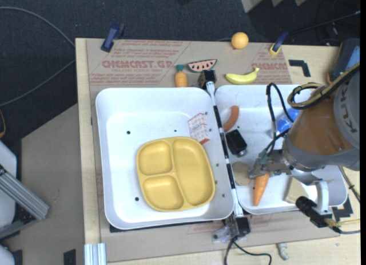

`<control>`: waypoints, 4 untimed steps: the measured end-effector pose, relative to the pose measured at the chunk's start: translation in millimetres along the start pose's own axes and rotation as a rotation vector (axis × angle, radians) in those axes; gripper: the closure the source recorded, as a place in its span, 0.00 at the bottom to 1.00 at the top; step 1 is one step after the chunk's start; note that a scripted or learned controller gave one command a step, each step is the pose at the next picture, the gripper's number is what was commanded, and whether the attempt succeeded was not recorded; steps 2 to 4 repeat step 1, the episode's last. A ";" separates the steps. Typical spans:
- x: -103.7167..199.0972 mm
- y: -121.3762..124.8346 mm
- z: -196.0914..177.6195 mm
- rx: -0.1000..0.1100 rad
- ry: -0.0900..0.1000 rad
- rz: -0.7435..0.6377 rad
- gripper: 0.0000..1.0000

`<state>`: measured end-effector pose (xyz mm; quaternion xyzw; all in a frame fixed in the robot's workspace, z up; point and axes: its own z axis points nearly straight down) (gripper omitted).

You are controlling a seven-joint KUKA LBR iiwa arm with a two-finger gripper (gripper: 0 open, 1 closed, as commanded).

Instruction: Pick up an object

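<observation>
Over right bin: we log gripper low at carrot, touching its top end. Claw width: we cannot tell, wrist hides it. Carrot lies near bin's front wall, just beside left edge. Step, by our judgement: grasp attempt. Next: firm close, straight lift. Arm reaches from right, wrist bent down.

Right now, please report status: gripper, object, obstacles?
Gripper low in right bin, at carrot top; grip unclear. Black block and sausage lie just beyond.
</observation>
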<state>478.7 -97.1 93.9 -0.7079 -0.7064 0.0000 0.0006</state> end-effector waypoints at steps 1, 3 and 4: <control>82.4 39.4 -91.2 -0.002 0.001 -0.005 1.00; 82.4 39.4 -91.2 -0.002 0.001 -0.005 1.00; 82.4 39.4 -91.2 -0.002 0.001 -0.005 1.00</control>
